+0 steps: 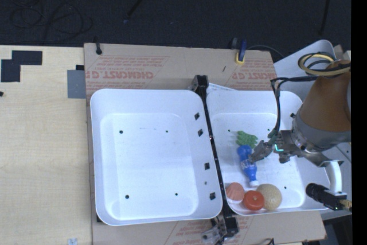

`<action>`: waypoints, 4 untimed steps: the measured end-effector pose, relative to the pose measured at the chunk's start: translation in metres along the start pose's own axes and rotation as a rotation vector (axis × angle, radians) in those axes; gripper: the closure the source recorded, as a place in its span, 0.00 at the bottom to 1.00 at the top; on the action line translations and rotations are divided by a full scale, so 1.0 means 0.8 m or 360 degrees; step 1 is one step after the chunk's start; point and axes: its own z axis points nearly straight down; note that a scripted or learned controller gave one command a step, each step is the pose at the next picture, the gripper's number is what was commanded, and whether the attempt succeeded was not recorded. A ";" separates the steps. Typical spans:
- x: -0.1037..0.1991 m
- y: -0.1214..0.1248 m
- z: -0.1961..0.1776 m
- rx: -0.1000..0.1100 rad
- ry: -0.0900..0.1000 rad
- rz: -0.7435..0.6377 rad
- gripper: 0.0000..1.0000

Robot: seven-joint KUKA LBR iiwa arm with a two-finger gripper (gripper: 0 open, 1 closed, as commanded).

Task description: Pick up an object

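gripper (262,151) hung low in the right bin (289,101), jaw state we could not tell | blue toy (247,162) lay just beside it, mid-bin | we judged it light, rigid, slick plastic | best taken across its narrow middle

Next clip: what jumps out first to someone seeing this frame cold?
The colourful cluster in the right bin: a green toy, a blue object below it, and along the near edge a pinkish round piece, a red ball and a tan ball. The gripper reaches in from the right, close beside the blue object. The left bin is a plain white contrast.
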 end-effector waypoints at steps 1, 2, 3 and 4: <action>0.036 0.145 0.026 -0.0013 -0.0002 -0.0014 0.00; -0.088 0.134 -0.103 -0.0020 -0.0014 0.0007 0.00; -0.123 0.110 -0.169 -0.0012 -0.0007 -0.0001 0.00; -0.121 0.119 -0.218 -0.0011 -0.0004 -0.0006 0.00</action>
